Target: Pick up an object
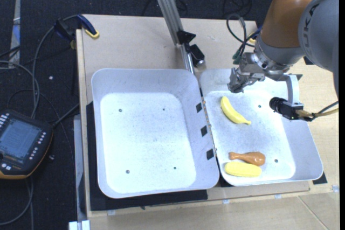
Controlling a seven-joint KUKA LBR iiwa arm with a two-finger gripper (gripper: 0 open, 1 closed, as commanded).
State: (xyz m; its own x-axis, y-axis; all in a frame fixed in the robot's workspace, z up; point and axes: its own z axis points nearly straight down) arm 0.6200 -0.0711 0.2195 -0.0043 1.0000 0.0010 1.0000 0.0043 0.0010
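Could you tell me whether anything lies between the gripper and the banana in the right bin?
Nothing visible does. The gripper hangs over the far part of the right bin, and the banana lies just in front of it on bare bin floor. The drumstick toy and the yellow piece sit nearer the front rim, out of that path.

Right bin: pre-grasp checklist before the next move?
1. Targets present: banana, drumstick and yellow piece lie in the right bin: ok.
2. Gripper over the right bin: ok.
3. Gripper aligned above banana: not ok, it sits nearer the bin's far edge.
4. Banana apart from the other two: ok.
5. Drumstick and yellow piece separated: not ok, they look to be touching.
6. Finger state: cannot tell.
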